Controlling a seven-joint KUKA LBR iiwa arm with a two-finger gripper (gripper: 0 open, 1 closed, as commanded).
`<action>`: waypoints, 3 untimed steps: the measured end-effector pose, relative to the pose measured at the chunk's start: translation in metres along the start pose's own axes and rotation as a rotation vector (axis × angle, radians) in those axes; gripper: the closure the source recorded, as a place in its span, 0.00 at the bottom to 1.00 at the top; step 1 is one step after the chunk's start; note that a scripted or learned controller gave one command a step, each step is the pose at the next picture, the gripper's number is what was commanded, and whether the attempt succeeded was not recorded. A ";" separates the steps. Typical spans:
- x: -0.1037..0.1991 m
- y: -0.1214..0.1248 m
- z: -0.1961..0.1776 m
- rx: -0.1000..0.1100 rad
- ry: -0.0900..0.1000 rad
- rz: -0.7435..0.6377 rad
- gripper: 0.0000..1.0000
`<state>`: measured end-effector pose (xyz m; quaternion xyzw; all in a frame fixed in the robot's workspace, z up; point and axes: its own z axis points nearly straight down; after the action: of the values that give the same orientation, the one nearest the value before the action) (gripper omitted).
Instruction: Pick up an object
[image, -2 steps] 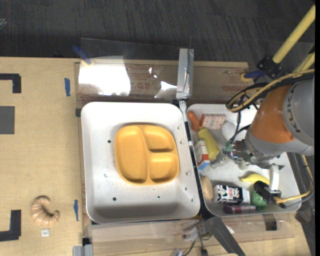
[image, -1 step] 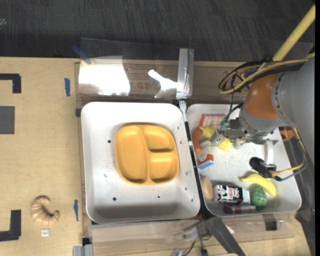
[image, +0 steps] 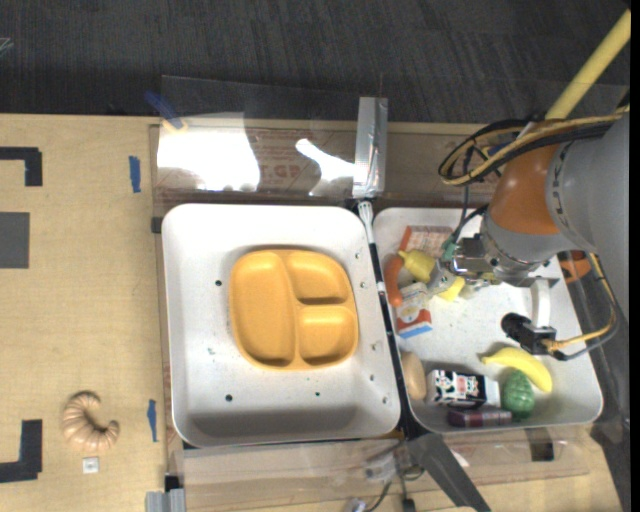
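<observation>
A: Desk, tan board surface, bearing two shallow white bins side by side. Left bin: one orange divided tray, three compartments, nothing in them. Right bin: assorted small items. Outside the bins, near the desk's left front corner: one tan curled toy.

B: Contents of the right bin, itemised?

A: Banana and green round piece, touching, near the front right. Small black-and-white carton just beside them, with a dark marker-like stick along the front wall. Red-and-white packet at the back left. Yellow pieces and just under the arm's wrist.

B: Status of the claw?

A: Claw, low over the back left of the right bin, among the yellow pieces. Whether it is spread or pinched: cannot tell; the wrist housing and clutter mask it.

B: Progress on the pick?

A: Judged as approach or early grasp. No object is seen lifted; every item appears to rest on the bin floor. Likely candidate: the yellow pieces nearest the claw. Remaining: secure grip, then lift clear.
</observation>
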<state>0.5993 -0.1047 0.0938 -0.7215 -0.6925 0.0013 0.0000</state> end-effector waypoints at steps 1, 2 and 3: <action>0.094 0.036 -0.091 -0.002 0.004 0.022 1.00; 0.048 0.065 -0.165 -0.002 -0.001 -0.327 1.00; -0.010 0.050 -0.200 -0.001 -0.001 -0.228 1.00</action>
<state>0.6491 -0.1167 0.2941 -0.6378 -0.7702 0.0012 -0.0005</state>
